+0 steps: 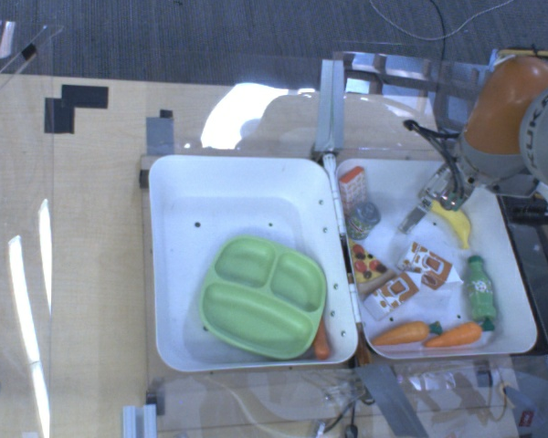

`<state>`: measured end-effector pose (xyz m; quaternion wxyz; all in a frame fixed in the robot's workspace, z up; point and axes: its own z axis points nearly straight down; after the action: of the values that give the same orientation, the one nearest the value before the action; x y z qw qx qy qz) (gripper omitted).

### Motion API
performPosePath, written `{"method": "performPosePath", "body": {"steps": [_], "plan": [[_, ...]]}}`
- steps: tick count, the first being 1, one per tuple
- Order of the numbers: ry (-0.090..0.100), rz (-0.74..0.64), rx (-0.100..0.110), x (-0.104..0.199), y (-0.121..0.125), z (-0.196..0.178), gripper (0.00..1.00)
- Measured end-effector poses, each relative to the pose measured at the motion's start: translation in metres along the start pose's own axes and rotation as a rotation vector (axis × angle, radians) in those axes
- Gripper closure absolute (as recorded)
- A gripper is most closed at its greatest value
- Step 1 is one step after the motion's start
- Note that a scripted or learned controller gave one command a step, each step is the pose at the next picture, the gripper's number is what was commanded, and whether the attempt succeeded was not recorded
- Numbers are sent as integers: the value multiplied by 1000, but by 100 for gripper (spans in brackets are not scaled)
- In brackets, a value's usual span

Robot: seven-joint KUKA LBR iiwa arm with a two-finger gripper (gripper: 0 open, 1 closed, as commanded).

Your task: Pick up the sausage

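The sausage [321, 342] is a small reddish-orange piece in the left bin's front right corner, tucked against the rim of the green divided plate [263, 297] and partly hidden by it. My gripper [423, 215] hangs over the back of the right bin, far from the sausage, beside a yellow banana [456, 224]. It is open, with nothing between its fingers.
The right bin [516, 336] holds an orange carton [352, 188], a can [363, 217], a pizza slice [369, 267], two brown snack packs [426, 265], two carrots [402, 333] and a green bottle [480, 290]. A raised divider [342, 245] separates the two bins.
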<state>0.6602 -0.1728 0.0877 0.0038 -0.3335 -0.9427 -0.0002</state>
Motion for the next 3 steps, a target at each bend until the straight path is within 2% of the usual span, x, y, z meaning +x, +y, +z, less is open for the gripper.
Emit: {"method": "performPosePath", "body": {"steps": [1,2,3], "plan": [[-15,188,-9,14,5,-1,0],[5,468,-6,-7,2,1,0],[-11,820,-14,39,3,0,0]]}}
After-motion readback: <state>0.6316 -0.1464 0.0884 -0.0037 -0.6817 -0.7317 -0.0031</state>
